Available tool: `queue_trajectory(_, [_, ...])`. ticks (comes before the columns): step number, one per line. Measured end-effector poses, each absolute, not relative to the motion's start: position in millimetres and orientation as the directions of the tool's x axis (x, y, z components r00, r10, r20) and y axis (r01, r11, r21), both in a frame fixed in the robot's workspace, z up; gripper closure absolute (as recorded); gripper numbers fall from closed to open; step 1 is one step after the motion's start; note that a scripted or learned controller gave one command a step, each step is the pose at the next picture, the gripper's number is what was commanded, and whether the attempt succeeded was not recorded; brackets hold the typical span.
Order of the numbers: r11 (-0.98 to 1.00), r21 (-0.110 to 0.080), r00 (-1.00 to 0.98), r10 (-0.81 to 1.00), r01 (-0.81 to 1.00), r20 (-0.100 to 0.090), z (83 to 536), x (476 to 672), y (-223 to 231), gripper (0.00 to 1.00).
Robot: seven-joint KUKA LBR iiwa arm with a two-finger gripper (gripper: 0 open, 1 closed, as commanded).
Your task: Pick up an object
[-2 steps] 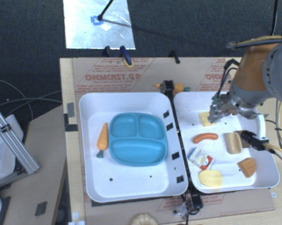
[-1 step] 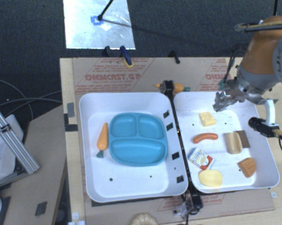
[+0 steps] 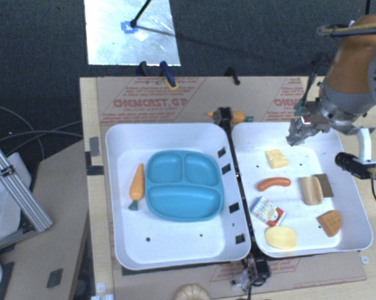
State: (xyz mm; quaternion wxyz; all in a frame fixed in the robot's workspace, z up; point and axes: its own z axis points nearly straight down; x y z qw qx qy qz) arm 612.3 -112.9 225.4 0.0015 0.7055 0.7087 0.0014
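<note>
Two white bins side by side on bench. Left bin (image 3: 127, 242): 1 blue divided plate (image 3: 180, 184) w/ 3 compartments, near centre, and 1 carrot (image 3: 136, 183) just beside plate's left edge. Carrot long axis runs near-vertical in frame, slight tilt; narrow orange tip toward far rim, green stub toward near rim.

Right bin (image 3: 355, 213): 6 items, all apart from each other.
- 1 cheese cube (image 3: 276, 158), pale yellow, far-centre, closest item to gripper.
- 1 sausage (image 3: 274, 184), red-orange, long axis approx. left-right, right end angled slightly toward far side.
- 1 bread slice w/ brown piece (image 3: 315, 189), right of sausage, long axis approx. near-far.
- 1 small packet (image 3: 267, 211), white/blue/red, tilted diagonally, near divider.
- 1 pale yellow round item (image 3: 281, 237), near front rim; type unclear.
- 1 orange-brown wedge (image 3: 330, 223), front right.

No single target apparent; candidates all lie flat on bin floor.

Arm enters from right, orange band above wrist. Gripper (image 3: 297, 137) over far part of right bin, up-right of cheese cube, not touching it. Nothing visible between fingers; whether they are spread or closed: can't tell, too small and dark.

Outside bins: 1 ring-shaped beige item (image 3: 192, 297) on bench at front edge.
</note>
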Motion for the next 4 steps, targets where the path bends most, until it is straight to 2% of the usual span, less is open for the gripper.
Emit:
queue_trajectory(2, [0.009, 0.000, -0.009, 1.000, 1.000, 0.001, 220, 559.5, -1, 1.00])
queue_trajectory(3, [0.010, 0.000, -0.010, 1.000, 1.000, 0.002, 233, 533.5, 51, 1.00])
queue_trajectory(4, [0.006, 0.000, -0.006, 1.000, 1.000, 0.001, 231, 534.2, 53, 1.00])
